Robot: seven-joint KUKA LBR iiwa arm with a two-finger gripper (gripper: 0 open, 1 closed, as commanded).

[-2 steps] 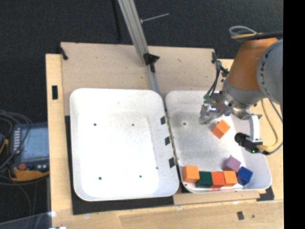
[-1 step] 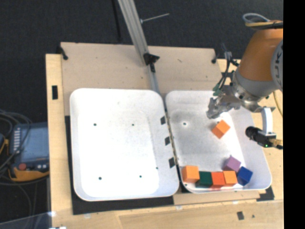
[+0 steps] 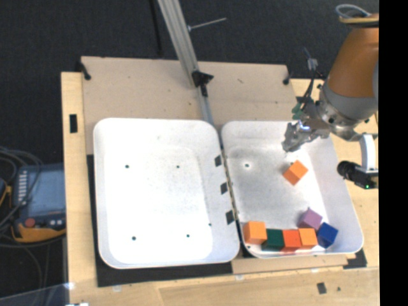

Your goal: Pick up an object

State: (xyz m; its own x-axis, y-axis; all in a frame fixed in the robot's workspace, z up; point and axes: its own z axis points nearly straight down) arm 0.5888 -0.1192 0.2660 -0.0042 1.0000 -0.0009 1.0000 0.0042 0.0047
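My gripper [image 3: 292, 139] hangs over the far right part of the right bin [image 3: 255, 145], pointing down and to the left. Just below its tip, an orange cube [image 3: 294, 172] lies tilted on the bin floor with a small gap between it and the gripper. Along the bin's front edge sits a row of blocks: orange [image 3: 255, 231], green [image 3: 275, 239], red-orange [image 3: 292, 239], orange [image 3: 308, 237] and blue [image 3: 326, 234]. A purple block [image 3: 312, 218] rests just behind the blue one.
The left bin [image 3: 159, 190] stands beside the right one, with small black clips along the seam between them. A slanted metal pole [image 3: 180, 37] rises from behind the bins. A pendant with cables [image 3: 38, 203] lies off the bench at the left.
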